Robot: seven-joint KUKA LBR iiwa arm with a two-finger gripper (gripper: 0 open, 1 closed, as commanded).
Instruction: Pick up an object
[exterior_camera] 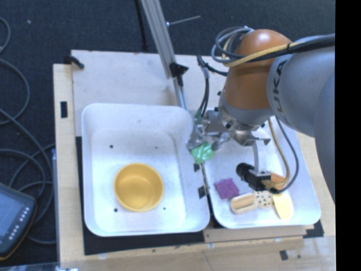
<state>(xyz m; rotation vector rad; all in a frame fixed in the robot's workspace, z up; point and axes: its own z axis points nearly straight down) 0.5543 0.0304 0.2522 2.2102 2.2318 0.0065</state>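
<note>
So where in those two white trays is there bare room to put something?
The left tray is bare all around the yellow bowl, mostly toward the far wall. The right tray is crowded: purple scrap, tan block, and the end effector overhead.

Slanted aluminium rail (157, 33), handheld screen (12, 222)

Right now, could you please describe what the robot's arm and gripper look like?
The arm is thick, rounded and grey, with dark lettering on its side and a glossy orange band above the wrist. Grey cables loop beside the band and a yellow cable crosses it. The gripper is small, grey metal.
</note>
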